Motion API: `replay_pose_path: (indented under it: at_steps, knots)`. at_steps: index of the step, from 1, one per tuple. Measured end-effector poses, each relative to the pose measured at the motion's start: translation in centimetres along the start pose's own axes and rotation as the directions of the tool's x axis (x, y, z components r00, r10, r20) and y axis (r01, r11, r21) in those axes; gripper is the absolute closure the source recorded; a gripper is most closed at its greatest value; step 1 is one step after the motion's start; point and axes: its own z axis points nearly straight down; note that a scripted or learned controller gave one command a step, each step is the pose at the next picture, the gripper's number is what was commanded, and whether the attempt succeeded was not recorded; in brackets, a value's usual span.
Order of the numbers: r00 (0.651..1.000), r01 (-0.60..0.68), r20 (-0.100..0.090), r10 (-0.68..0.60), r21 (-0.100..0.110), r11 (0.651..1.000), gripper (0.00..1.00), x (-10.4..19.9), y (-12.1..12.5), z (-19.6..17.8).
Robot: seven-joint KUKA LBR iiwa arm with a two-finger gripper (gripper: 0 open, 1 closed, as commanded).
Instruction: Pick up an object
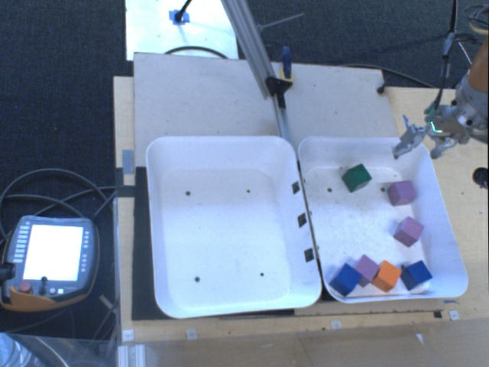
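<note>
My gripper [422, 145] hovers over the far right corner of the right bin [336, 153], open, with nothing between its fingers. Below and to its left lies a green cube [356, 177]. A purple cube [401, 193] sits just under the gripper, and a second purple cube [408, 230] lies nearer the right wall. Along the bin's front edge are a blue cube [345, 278], a purple cube [367, 268], an orange cube [386, 275] and another blue cube [416, 274], packed close together.
The left bin [164, 205] stands beside the right one, with black clips along the shared wall [302, 220]. A slanted metal pole [248, 33] crosses the back of the bench. A teach pendant [47, 262] lies off the bench at the left.
</note>
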Motion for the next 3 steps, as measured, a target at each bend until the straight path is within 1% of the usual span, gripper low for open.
replay_pose_path:
  at_steps: [1, 2, 3]
  knots:
    - [1.000, 0.001, 0.002, -0.001, -0.004, 1.000, 0.00, 0.0, 0.1, -0.3]
    - [1.000, 0.001, 0.000, -0.001, 0.001, 1.000, 0.00, 0.5, -0.1, 5.9]
    - [1.000, 0.001, 0.002, -0.001, -0.010, 1.000, 0.00, 0.6, 0.4, 11.4]
